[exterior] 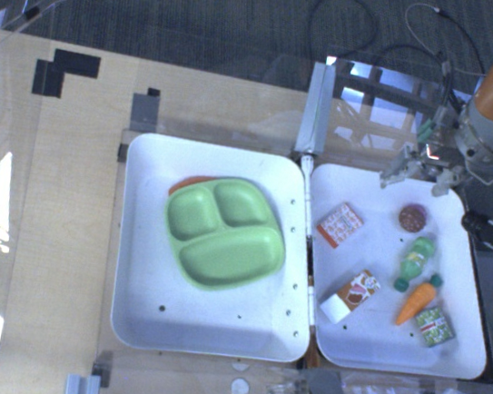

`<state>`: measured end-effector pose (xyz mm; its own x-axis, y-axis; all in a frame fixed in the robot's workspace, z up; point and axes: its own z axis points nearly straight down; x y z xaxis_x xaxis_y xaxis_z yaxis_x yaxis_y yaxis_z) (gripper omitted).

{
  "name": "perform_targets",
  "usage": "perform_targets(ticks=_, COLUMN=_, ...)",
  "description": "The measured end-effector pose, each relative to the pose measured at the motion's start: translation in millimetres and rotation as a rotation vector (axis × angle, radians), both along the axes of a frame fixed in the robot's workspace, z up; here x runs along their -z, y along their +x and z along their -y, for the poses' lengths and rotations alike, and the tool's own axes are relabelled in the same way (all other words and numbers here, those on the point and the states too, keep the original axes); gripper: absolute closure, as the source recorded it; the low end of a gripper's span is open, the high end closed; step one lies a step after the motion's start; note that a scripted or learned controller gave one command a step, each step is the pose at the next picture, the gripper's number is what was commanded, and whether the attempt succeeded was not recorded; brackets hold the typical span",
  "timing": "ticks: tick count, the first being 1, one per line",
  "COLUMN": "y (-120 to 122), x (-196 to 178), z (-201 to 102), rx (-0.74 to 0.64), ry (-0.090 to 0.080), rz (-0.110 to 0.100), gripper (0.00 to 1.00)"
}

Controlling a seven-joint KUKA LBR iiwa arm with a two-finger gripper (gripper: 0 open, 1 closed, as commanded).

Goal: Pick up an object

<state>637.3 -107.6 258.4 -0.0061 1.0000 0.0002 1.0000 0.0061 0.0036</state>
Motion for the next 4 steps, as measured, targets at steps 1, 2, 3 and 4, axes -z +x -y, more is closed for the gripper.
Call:
perform_targets(ticks=1, y=9.6, x=155.9, z=24.6, rx=-0.038, ry=-0.003, rz=0.015, gripper=0.0)
perform_targets(ticks=2, y=0.1, x=150.7, z=62.9, rx=-0.177, ry=0.018, rz=0.007, gripper=0.0)
perform_targets(ticks=3, y=-61.5, x=169.9, z=88.1, rx=-0.21, ry=-0.003, rz=0.007, gripper=0.0)
perform_targets(ticks=4, y=-119.4, x=169.1, z=75.4, rx=-0.233, ry=-0.004, rz=0.009, gripper=0.0)
